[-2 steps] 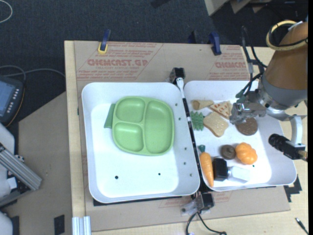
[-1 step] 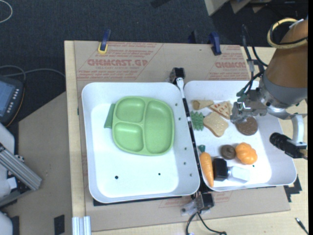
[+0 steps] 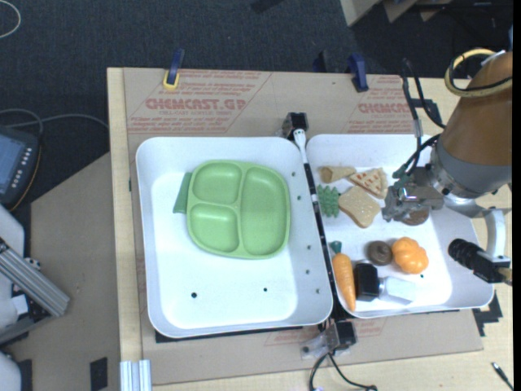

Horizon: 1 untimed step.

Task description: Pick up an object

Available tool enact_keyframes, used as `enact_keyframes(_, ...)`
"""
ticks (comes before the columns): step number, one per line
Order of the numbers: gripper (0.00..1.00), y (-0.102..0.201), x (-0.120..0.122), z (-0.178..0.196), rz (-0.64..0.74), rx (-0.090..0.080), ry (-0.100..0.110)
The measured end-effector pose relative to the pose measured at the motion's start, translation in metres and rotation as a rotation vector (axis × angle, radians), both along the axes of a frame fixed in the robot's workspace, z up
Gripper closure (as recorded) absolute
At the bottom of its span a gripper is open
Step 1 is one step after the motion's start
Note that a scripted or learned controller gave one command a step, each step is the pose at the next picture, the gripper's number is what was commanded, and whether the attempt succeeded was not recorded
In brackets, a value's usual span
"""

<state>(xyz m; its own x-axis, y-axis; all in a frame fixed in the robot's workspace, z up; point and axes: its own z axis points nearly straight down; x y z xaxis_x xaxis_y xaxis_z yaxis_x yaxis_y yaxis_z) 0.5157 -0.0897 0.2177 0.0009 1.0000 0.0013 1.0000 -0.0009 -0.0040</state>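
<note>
Right bin (image 3: 456, 296), near edge: a carrot (image 3: 343, 281), a black-and-white object (image 3: 377, 285), an orange (image 3: 409, 255) and a small brown round piece (image 3: 379, 252). Farther back: a bread slice (image 3: 360, 207), a sandwich wedge (image 3: 370, 181), a tan piece (image 3: 334, 173) and a green leafy item (image 3: 328, 200). The jaws (image 3: 407, 202) hang over the bin's right part, just beside the bread; whether they are wide or narrow cannot be told. Left bin (image 3: 163, 243): a green divided plate (image 3: 240, 209). Both bins rest on the table (image 3: 130, 96).
</note>
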Motion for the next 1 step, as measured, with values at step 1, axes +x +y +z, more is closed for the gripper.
enact_keyframes(1, 1.00, -0.0006, -0.0047, 0.0181, 0.001, -0.002, -0.008)
